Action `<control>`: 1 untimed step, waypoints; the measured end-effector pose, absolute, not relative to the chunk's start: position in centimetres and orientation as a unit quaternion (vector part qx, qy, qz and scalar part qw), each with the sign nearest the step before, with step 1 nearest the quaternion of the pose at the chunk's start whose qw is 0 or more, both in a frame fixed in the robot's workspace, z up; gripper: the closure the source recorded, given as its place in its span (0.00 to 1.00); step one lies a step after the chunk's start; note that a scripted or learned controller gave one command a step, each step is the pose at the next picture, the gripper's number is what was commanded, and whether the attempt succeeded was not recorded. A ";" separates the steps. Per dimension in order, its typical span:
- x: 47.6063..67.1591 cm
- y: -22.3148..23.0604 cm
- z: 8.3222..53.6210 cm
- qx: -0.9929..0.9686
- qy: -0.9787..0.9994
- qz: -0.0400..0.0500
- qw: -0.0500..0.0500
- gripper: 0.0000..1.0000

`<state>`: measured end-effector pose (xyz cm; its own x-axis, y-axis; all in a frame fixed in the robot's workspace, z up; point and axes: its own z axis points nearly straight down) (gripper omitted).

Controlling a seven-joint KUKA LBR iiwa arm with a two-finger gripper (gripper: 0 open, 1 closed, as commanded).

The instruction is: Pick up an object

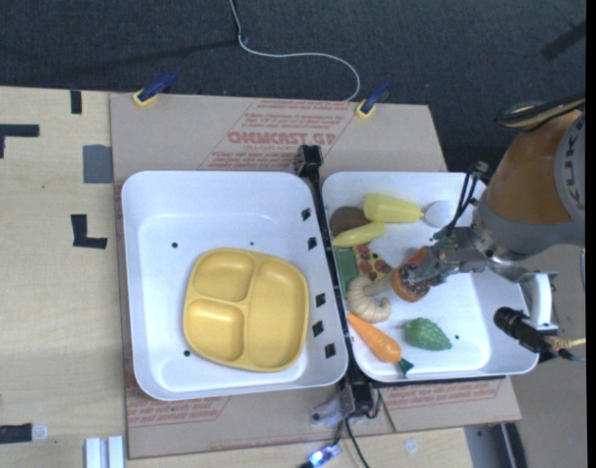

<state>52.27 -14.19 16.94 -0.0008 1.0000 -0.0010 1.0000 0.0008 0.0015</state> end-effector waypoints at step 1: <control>52.4 -14.2 22.2 0.706 0.708 0.001 0.002 1.00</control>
